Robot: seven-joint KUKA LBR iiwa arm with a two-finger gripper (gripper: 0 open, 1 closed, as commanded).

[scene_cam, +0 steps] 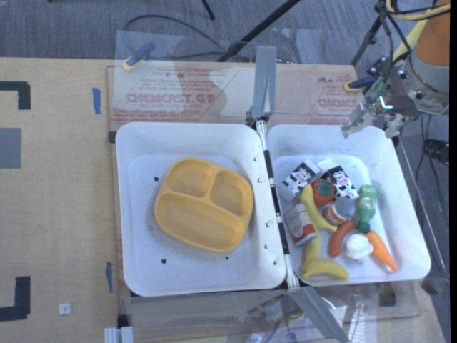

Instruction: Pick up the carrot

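One carrot (381, 251) lies at lower right of the frame, in the right bin (408, 191) near its right wall, orange, tip toward the bin's lower corner. Just left of it: white ball (358, 246), sausage (340, 237), banana (323, 269). Green veg (365, 204) sits above it. Left bin (136, 191) holds a yellow divided plate (204, 204). Gripper (373, 122) hangs at upper right over the right bin's top edge, well apart from the carrot, w/ fingers spread, nothing between them.
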